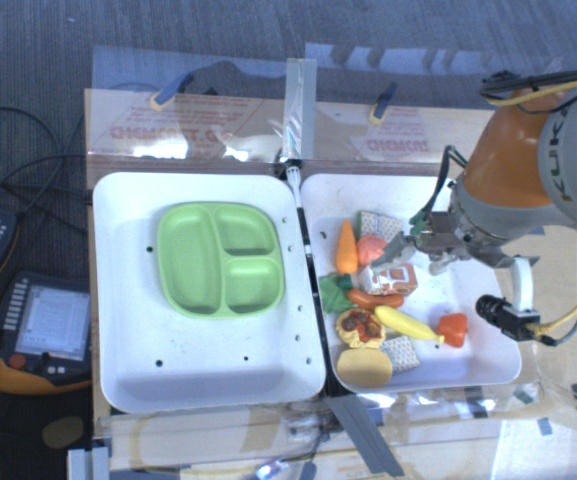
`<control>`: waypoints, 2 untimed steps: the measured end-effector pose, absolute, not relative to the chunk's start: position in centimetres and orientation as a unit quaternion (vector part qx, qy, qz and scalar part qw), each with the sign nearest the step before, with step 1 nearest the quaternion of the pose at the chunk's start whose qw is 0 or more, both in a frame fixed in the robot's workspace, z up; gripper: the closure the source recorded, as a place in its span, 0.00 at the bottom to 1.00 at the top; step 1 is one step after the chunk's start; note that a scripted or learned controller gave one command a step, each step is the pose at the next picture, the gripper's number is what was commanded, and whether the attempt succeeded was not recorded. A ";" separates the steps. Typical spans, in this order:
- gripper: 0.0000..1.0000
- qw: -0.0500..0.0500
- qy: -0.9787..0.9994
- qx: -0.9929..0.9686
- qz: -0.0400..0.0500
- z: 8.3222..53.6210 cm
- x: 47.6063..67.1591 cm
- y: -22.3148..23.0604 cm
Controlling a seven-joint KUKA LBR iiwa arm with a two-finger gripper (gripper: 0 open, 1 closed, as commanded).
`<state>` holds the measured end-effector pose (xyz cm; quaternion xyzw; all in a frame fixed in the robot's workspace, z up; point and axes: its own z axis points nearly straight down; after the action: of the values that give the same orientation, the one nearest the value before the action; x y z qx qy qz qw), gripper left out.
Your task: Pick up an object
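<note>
My gripper (408, 243) hangs low over the right bin (488, 368), fingers spread and holding nothing. Just beside them lies a small white and red box (396, 278) among the toy foods. The pick is not yet done; closing and lifting remain.

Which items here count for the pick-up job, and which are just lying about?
Job:
- gripper
- orange toy carrot
- yellow toy banana
- red toy pepper
- right white bin

Lying about:
- green divided plate
- left white bin
- handheld control pendant
</note>
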<state>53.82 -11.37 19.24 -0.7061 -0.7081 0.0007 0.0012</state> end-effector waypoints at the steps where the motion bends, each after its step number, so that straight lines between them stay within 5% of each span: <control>1: 0.00 -0.017 -0.710 -0.704 -0.009 11.7 55.3 -11.0; 2: 0.00 -0.033 -0.715 -0.698 -0.019 11.1 54.2 -11.0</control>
<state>54.16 -10.97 11.10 -0.6977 -0.7154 -0.0193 -0.0333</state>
